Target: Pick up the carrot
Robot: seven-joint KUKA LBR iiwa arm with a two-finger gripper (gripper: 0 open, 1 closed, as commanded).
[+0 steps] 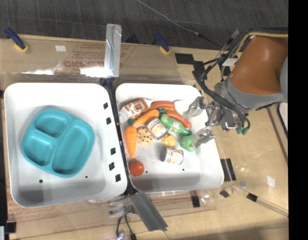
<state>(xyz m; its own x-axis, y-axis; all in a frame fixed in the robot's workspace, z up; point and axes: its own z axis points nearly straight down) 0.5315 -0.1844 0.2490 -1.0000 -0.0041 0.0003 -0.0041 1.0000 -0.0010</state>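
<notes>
At the near edge of the right bin (214,171) lies a red tomato (136,167), with a small can (173,156) on its side a little to the right. Just behind the tomato, the carrot (130,140) lies lengthwise along the bin's left wall, its green top at the far end, a cookie (144,136) just beside it. Farther back the toy food crowds together: another can (157,127), a green vegetable (174,124), sausages (162,105) and a small box (135,107). The hand (200,120) hovers over the bin's right side, fingers spread, pinching nothing, well apart from the carrot. The left bin (13,134) holds a teal divided tray (57,142) on the bench (254,174).
</notes>
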